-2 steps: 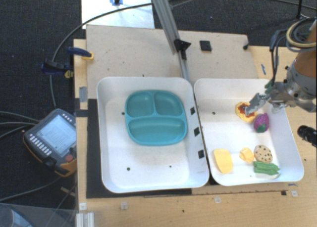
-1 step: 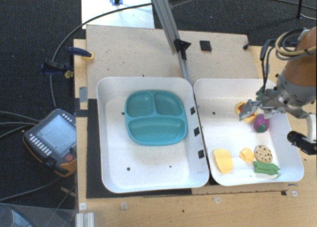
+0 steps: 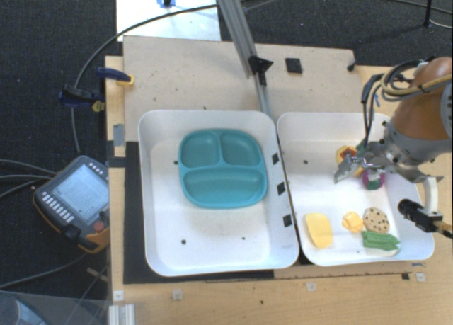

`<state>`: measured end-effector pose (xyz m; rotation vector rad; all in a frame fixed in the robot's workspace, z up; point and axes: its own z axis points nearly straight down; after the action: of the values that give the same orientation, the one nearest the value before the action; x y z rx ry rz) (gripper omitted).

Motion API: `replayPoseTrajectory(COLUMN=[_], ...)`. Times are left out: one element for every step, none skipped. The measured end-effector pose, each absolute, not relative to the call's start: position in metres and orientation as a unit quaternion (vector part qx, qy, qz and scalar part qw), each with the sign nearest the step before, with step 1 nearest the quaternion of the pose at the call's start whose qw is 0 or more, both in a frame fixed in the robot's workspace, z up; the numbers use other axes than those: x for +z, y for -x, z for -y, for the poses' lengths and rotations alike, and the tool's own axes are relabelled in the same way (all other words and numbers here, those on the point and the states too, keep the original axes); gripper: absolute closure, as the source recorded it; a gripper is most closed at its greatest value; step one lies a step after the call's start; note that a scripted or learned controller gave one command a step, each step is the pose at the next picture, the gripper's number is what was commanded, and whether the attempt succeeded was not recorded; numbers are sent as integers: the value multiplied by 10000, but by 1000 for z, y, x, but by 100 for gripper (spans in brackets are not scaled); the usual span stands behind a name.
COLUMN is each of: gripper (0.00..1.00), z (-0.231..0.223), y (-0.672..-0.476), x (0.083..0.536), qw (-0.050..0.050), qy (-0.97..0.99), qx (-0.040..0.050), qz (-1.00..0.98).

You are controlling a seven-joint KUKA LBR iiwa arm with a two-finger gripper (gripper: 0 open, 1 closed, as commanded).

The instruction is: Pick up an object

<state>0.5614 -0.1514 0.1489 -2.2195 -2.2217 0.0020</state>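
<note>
Hand [image 3: 362, 168]: lowered into right bin [image 3: 311, 139], over purple item [image 3: 373, 180]; finger state cannot be told.
Yellow block [image 3: 319, 231], cookie [image 3: 376, 220]: left loose nearby, ungrasped.
Teal plate [image 3: 223, 168]: left bin, apart.

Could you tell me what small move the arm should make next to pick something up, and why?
Probably a short, straight descent. The tool sits in the right bin, right beside a small yellow and red object, with a purple object next to it. Nothing is visibly held, and the other pieces, such as the yellow block and the cookie, lie nearer the bin's front edge.
</note>
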Motion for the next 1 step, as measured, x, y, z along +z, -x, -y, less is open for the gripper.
replayPoseTrajectory(gripper=[0], z=[148], y=[-566], x=[107], qw=[1], qy=[7067], qx=[1], qz=[7075])
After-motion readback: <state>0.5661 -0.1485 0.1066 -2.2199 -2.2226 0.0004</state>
